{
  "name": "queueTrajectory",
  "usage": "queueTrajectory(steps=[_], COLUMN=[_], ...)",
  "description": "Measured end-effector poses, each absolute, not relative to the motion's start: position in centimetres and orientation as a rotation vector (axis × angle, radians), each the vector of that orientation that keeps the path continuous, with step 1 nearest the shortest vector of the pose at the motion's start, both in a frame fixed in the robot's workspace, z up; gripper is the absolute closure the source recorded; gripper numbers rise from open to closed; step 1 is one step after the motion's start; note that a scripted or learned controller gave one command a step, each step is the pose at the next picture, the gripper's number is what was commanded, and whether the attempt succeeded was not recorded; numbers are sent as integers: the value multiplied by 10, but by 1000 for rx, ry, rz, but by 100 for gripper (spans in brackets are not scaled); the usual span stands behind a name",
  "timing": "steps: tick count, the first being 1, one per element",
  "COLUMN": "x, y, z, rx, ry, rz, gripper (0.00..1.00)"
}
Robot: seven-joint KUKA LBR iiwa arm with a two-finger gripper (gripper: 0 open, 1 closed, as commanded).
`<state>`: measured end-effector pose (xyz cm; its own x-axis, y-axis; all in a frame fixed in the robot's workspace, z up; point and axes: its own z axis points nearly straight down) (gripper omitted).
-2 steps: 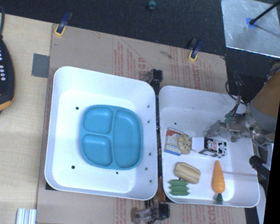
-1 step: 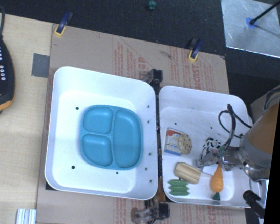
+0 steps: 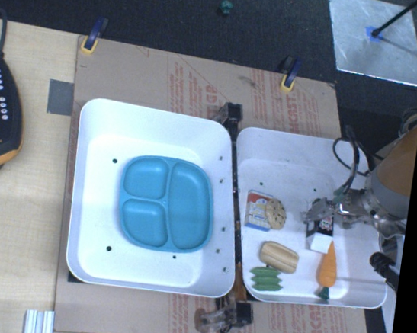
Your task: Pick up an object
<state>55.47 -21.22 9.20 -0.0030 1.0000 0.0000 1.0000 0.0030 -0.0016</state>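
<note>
Camera view: claw [image 3: 322,219] near the carrot [image 3: 327,268] (right bin [image 3: 294,160]).

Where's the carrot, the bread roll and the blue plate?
carrot [image 3: 327,268]: camera view, middle of its orange body.
bread roll [image 3: 279,256]: camera view, middle of its top.
blue plate [image 3: 190,207]: camera view, its largest compartment.

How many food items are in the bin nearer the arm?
4: a cookie pack farthest back, a bread roll nearer the viewer, a green pod nearer still, a carrot to their right. The hand could hide others.
</note>
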Motion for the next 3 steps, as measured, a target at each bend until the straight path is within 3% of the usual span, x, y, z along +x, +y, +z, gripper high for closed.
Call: queueTrajectory(steps=[1,2,3], x=[555,590,608], y=[-213,-141,-49], z=[102,93,193], rx=[-2214,-2215,-2214], ry=[-2226,-2231,-2226], rz=[3,0,0], gripper=[100,100,100])
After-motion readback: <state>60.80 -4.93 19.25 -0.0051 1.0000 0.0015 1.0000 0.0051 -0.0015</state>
